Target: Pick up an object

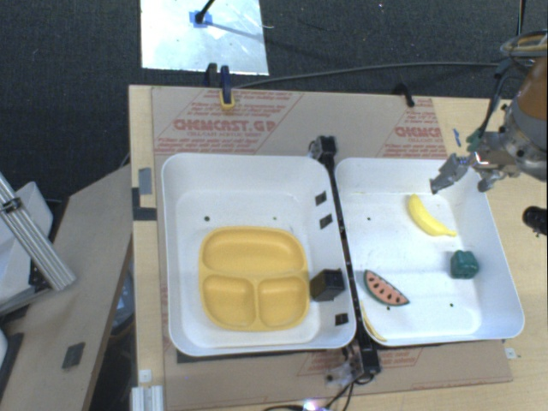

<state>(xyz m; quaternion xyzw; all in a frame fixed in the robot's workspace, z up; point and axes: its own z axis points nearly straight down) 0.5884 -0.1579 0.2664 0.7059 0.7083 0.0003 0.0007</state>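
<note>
Camera view: end effector [467,171], fingers spread, unladen, above curved yellow plastic banana [430,217]; rounded banana may roll from pinch.

Two shallow white plastic bins sit side by side on a cardboard-covered bench. The left bin [184,187] holds a yellow three-compartment plastic tray [254,277], with a small black block [326,285] just beside its right edge. The right bin [497,315] holds a yellow toy banana [428,216], a red watermelon slice [385,288] and a small teal lump [463,265], all apart. The metal two-finger gripper [467,175] hovers above the right bin's far corner, near the banana, its fingers spread with nothing between them.
</note>
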